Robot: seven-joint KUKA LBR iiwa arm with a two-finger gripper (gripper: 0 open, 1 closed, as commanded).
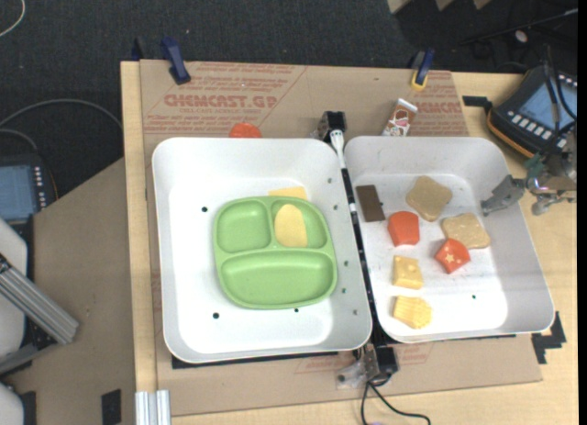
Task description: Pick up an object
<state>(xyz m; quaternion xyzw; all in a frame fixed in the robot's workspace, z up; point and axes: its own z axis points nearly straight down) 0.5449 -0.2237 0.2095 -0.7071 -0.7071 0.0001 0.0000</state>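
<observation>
Red toy strawberry point(452, 255) in right bin point(523, 308), at 8 o'clock from gripper point(514, 192). Probably light, hard, a bit slippery; best pinched across its sides. Cannot tell if gripper released or clenched. Seven toy foods there: two red, two tan, two yellow, one brown. One green plate point(273, 281) in left bin point(183, 230).

**Printed brand on the brown board**

Red block lettering reading "CHEMCAST. G P" point(220, 100) stands on the brown board along the desk's far edge, behind the left bin. Smaller red lines sit above it, too fine to read. A second red print point(442, 105) near the far right corner looks like the same word, only partly legible.
</observation>
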